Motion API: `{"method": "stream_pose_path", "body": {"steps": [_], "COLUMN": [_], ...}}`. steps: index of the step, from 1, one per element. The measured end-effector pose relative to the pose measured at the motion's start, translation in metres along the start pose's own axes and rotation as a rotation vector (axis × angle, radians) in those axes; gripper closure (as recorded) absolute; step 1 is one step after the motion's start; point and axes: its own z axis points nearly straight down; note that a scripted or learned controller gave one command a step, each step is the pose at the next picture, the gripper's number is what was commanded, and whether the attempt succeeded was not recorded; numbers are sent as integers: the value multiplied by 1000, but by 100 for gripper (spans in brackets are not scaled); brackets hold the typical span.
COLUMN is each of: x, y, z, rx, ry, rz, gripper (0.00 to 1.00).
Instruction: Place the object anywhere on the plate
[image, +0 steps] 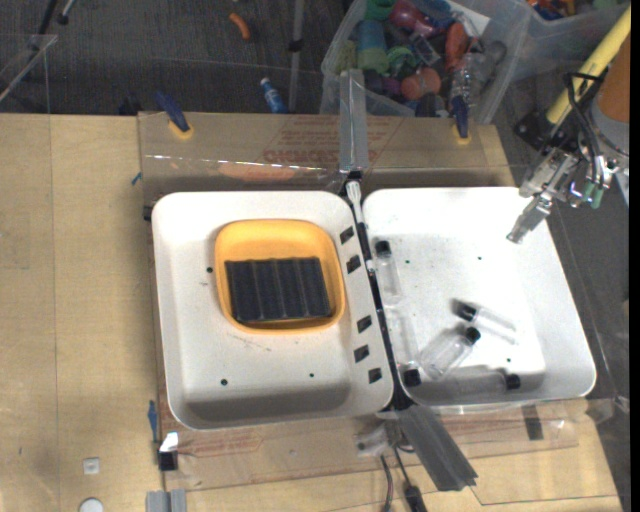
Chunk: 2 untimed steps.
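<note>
Presently, an orange plate (277, 236) carrying a dark ribbed mat (277, 289) is seen in the left bin (180, 300). Across the divider (366, 290), two clear vials (446, 350) lie low in the right bin (560, 300), long axes slanted. The end effector (524, 226) hovers at the far right corner, above and right of them; its grip state cannot be told. The divider is judged the chief obstacle.

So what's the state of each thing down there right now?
Yellow plate: lies flat in the left bin, a dark ribbed object already on it.
Clear vials: lying on their sides in the right bin, untouched.
End effector: hovering above the right bin's far corner, holding nothing I can see.
</note>
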Motion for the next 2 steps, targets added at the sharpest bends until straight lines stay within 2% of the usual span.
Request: {"method": "stream_pose_path", "body": {"steps": [1, 2], "x": [2, -6], "y": [1, -11], "z": [10, 8], "rx": [-1, -1], "ry": [5, 0], "rz": [-212, -313], "gripper": [0, 0]}}
